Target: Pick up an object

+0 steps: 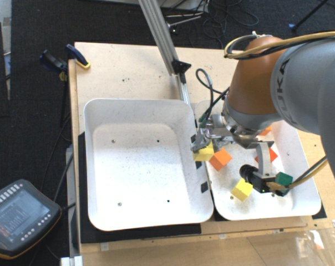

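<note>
Two shallow white bins are sitting side by side before you, the left bin (134,165) lying off to the gripper's left in the view. The gripper (199,143) is hanging low at the near-left edge of the right bin (305,203), and you cannot tell how far it is open or whether it is gripping anything. A yellow block (204,153) is sitting right at its tip. Just right of that an orange cube (221,158) is lying, then a yellow cube (242,190) below and right of the gripper, a red block (272,155), and, farthest from the gripper, a green block (283,179).
</note>
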Motion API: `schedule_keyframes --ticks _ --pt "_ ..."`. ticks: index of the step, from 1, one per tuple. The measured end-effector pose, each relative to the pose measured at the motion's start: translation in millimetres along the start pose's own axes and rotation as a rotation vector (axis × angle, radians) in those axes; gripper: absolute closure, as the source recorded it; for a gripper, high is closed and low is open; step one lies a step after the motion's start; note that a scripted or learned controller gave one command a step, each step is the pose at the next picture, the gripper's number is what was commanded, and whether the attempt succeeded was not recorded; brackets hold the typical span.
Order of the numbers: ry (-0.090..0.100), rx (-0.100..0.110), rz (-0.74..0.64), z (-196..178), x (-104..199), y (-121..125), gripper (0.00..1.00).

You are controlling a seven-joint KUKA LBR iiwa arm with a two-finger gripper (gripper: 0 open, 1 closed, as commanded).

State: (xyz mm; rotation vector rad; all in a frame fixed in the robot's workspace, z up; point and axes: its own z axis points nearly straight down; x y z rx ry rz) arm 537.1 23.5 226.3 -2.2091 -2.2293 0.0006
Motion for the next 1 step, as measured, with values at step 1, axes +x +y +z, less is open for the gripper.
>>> schedule_keyframes --ticks 1 --pt "0.0 -0.003 0.001 -7.3 45.6 9.7 1.0"
